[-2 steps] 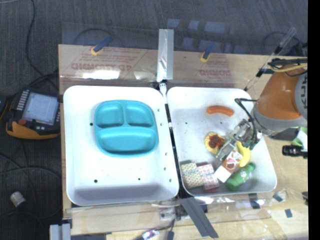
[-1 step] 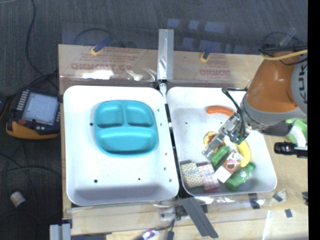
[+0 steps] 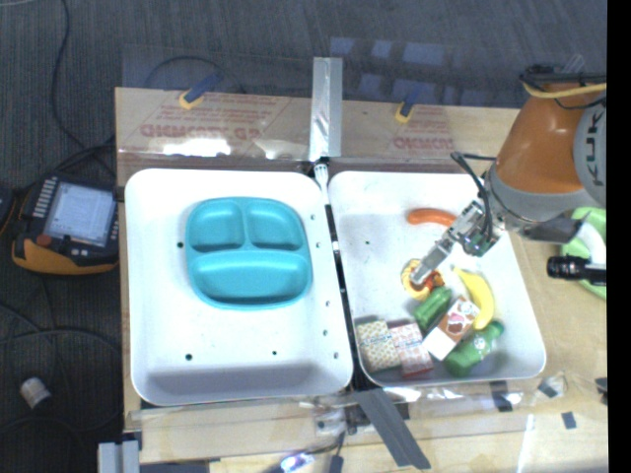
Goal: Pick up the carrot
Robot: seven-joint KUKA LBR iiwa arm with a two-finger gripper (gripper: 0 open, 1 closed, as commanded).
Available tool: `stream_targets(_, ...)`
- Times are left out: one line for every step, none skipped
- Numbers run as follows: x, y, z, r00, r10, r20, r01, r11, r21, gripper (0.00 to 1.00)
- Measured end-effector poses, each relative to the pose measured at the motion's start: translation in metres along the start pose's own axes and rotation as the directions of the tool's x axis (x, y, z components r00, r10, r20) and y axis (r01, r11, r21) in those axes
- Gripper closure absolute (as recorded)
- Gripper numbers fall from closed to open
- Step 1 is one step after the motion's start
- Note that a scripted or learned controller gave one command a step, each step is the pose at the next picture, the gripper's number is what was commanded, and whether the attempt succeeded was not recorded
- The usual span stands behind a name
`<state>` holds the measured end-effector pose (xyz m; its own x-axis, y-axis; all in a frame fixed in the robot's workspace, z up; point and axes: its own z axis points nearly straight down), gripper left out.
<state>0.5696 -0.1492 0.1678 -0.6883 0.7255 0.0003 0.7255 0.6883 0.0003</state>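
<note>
Carrot (image 3: 431, 217) lies in the right bin (image 3: 380, 197), toward its far side, on bare white floor with its length running left to right. It sits well apart from the heap of toy food in the near right corner. The end effector (image 3: 425, 276) hangs nearer than the carrot, down over a small yellow piece (image 3: 411, 278) at the edge of that heap, with a banana (image 3: 477, 295) and a green piece (image 3: 431, 309) just beside it. From here I cannot tell whether its fingers are apart or together, and nothing I can see sits between them.

To do this step well, I'd say the arm should lift clear of the heap first, travel toward the far side, and come down over the carrot's middle. The fingers should close across its narrow width, not along its length. The open floor around it leaves room, so there is little risk of nudging anything else.

The left bin (image 3: 158, 294) holds a blue tray (image 3: 248, 250). Reddish print runs along the board (image 3: 202, 121) at the far edge of the desk, too blurred to read
</note>
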Motion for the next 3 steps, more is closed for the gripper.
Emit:
stream_targets(-0.041, 0.027, -0.053, 1.0, 0.024, 0.002, -0.024, 1.0, -0.001, 0.0)
stream_targets(-0.005, -0.001, 0.045, 1.0, 0.012, 0.0, -0.012, 1.0, 0.002, 0.0)
stream_targets(0.035, -0.025, -0.023, 0.996, -0.091, 0.001, 0.091, 0.996, 0.001, 0.0)
